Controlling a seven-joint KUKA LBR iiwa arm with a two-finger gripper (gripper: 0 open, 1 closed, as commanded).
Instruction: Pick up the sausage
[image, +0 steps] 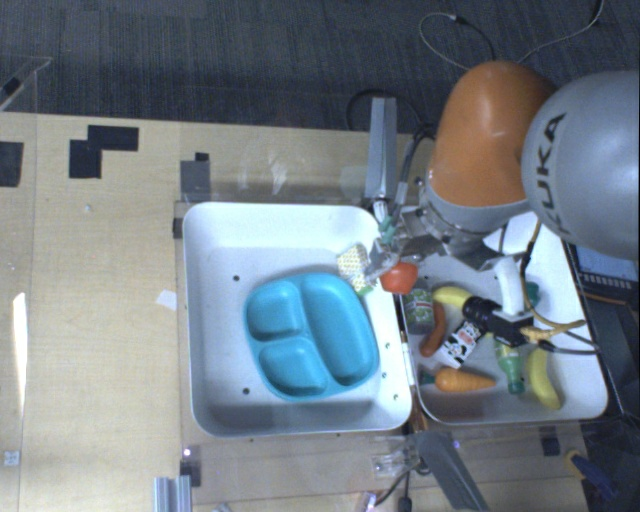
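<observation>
Reddish-brown sausage (433, 330) lay in the right bin (580, 388), near its left wall. Gripper (384, 257) hovered above a tomato (400, 277), grip unreadable. Best move: shift over and straddle the sausage's middle crosswise.

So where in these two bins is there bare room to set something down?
Bare floor lies in the left bin: a wide strip between its left wall and the blue plate, and a band between the plate and the far wall. The right bin is crowded: sausage, carrot, banana and more lie close together.
</observation>
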